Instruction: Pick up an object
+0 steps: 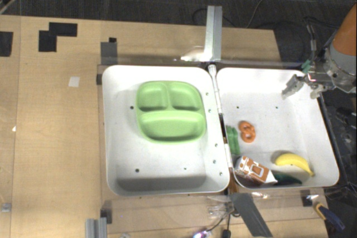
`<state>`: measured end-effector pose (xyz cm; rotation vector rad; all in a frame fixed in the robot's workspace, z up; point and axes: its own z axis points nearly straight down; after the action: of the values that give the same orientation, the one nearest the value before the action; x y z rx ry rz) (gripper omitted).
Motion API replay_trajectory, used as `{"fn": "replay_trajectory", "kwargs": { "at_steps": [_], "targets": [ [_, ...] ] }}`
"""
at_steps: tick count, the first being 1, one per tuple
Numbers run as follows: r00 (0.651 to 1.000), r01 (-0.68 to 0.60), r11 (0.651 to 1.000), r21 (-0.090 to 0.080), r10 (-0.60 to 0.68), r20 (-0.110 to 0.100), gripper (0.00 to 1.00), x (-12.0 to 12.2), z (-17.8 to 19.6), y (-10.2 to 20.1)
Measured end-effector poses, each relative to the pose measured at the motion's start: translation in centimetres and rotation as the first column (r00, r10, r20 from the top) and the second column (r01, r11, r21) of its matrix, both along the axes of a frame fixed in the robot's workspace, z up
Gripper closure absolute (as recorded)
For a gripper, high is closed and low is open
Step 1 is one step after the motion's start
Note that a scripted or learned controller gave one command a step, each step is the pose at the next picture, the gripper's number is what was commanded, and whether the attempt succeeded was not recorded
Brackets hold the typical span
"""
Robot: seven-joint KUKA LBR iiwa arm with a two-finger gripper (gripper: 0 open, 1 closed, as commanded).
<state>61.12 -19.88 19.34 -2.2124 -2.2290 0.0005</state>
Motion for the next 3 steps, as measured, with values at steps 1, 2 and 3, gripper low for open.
{"fn": "replay_trajectory", "kwargs": {
  "at_steps": [1, 2, 3],
  "targets": [
    [0.999, -0.038, 0.999, 0.001, 0.038, 0.000, 0.00, 1.2, -9.5, 7.1],
    [0.997, -0.076, 0.997, 0.001, 0.076, 0.000, 0.00, -1.4, -7.0, 11.5],
    [0.998, -0.058, 0.998, -0.001, 0.058, 0.019, 0.00, -5.7, -10.2, 10.7]
  ]
}}
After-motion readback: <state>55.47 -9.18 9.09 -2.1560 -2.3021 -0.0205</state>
